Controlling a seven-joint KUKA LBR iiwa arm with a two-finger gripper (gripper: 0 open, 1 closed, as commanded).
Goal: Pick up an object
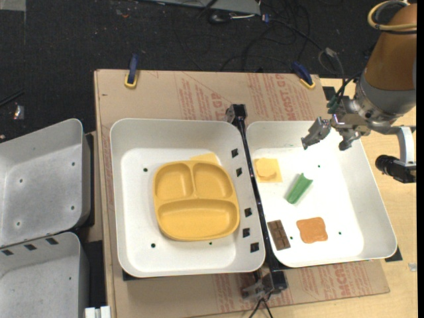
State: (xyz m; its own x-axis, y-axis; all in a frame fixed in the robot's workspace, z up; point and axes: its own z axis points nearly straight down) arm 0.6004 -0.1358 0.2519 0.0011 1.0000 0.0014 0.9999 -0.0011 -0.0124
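**Gripper spread above the right bin's far edge**

Nearest the camera in the right bin (pixel 374 234) lie a dark brown bar (pixel 278 234), close to the divider between the bins, and just to its right a flat orange square piece (pixel 311 230). Further back sits a green block (pixel 299 188), tilted on a diagonal, and beyond it to the left a pale yellow piece (pixel 267 169), near the divider.

In the left bin (pixel 132 244) a yellow divided tray (pixel 196 200) with three compartments rests flat, covering most of a pale yellow sheet (pixel 207 158) that peeks out at its far edge.

At the far right, the gripper (pixel 329 135) hangs over the right bin's back edge, its two fingers spread apart with nothing between them. It is well apart from the green block and the other pieces. The arm (pixel 391 58) rises behind it, orange band above grey wrist.
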